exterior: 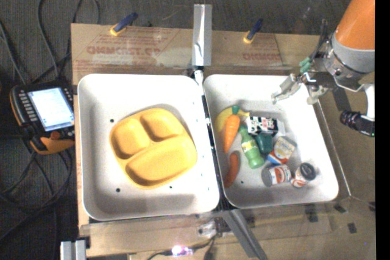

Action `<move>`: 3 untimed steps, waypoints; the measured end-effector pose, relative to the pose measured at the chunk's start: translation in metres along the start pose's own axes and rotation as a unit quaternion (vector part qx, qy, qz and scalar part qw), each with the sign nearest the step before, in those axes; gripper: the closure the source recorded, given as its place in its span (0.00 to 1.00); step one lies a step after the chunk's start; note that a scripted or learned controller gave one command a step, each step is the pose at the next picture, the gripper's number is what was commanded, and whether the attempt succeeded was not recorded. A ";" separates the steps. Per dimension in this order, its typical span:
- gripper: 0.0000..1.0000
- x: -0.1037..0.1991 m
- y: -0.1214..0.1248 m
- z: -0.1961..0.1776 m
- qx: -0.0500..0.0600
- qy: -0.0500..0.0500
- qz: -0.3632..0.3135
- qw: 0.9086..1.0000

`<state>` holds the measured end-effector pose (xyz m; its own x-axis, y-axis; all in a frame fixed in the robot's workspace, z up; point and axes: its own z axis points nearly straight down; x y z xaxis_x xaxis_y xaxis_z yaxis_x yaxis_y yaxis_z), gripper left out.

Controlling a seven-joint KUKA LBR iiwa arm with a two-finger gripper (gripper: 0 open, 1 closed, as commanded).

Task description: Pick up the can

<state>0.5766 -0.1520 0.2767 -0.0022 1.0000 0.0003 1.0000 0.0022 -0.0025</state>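
The small silver metal can with a red-and-white label (277,175) lies on its side near the front of the right-hand shallow white bin (326,149), just beside a second little tin with a dark round end (303,174) to its right. Behind it sit a green plastic bottle (251,150), an orange toy carrot (230,128), a yellow toy banana (226,114) and a black-and-white carton (262,125). The two-finger metal pincer (284,91) hangs over the back right corner of that same bin, well apart from the can, its thin fingers spread apart with nothing between them. The yellow three-compartment plastic plate (153,146) rests in the left-hand white bin (91,149).
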 end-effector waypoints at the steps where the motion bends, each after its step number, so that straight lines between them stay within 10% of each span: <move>1: 0.00 -0.041 -0.015 0.125 0.000 0.000 0.023 1.000; 2: 0.00 -0.053 0.063 0.144 0.000 -0.001 0.068 0.998; 3: 0.00 -0.049 0.040 0.182 0.000 -0.001 0.029 1.000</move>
<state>0.6159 -0.2010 0.0950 0.0556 0.9985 -0.0024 0.9984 -0.0556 -0.0027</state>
